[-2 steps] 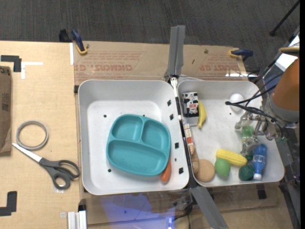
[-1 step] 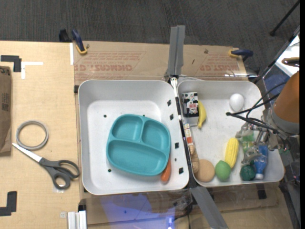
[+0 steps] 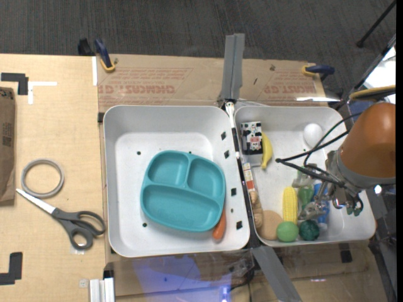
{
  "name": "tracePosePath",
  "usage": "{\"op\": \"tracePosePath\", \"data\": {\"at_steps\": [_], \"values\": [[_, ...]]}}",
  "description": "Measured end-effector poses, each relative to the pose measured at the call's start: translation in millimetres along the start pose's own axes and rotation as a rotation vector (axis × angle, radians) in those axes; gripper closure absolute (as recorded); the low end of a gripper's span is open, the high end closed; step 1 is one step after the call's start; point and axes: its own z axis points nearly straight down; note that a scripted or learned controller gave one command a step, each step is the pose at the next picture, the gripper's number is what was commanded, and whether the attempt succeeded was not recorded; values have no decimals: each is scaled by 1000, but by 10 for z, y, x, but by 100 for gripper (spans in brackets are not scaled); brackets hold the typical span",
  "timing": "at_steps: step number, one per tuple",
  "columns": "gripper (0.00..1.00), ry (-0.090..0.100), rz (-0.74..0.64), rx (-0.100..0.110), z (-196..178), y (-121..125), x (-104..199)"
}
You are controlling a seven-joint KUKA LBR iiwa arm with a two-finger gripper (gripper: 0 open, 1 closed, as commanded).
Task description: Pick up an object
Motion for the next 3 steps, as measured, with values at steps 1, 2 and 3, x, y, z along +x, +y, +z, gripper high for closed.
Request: {"op": "tracePosePath", "data": {"at_steps": [1,2,3], "values": [[0,21,40,10,34,438,110],[0,42,213,1,107,106,-278],[0,43,293,2,112,-590,-313]]}}
